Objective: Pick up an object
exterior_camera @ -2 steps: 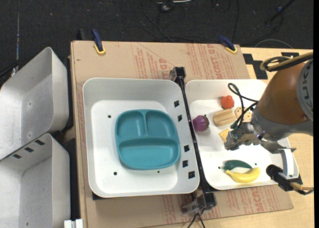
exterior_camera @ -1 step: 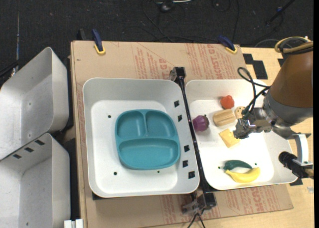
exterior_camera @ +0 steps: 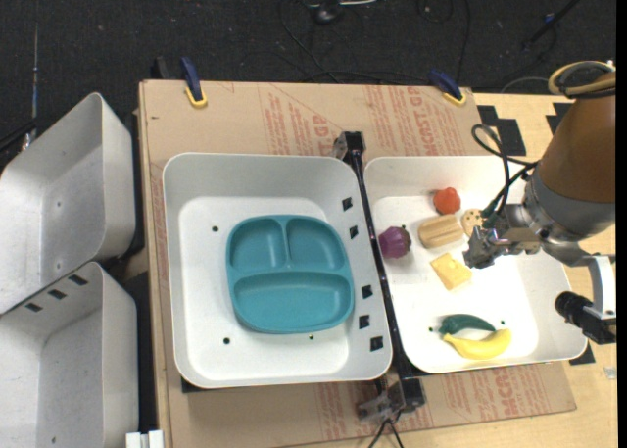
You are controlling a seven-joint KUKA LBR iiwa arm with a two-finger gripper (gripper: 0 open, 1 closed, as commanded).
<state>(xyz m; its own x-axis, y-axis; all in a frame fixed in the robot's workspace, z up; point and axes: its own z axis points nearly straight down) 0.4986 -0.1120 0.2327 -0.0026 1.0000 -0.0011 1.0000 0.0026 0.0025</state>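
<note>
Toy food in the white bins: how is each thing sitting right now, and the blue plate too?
Blue plate: flat in left bin.
Banana: lying in right bin.
Cheese: flat, beside pincer.
Bread roll: lying down.
Tomato: loose.
Purple onion: at the bin's left wall.

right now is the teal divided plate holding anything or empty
Empty: all three compartments of the teal divided plate show bare teal, lying flat in the left white bin.
</note>
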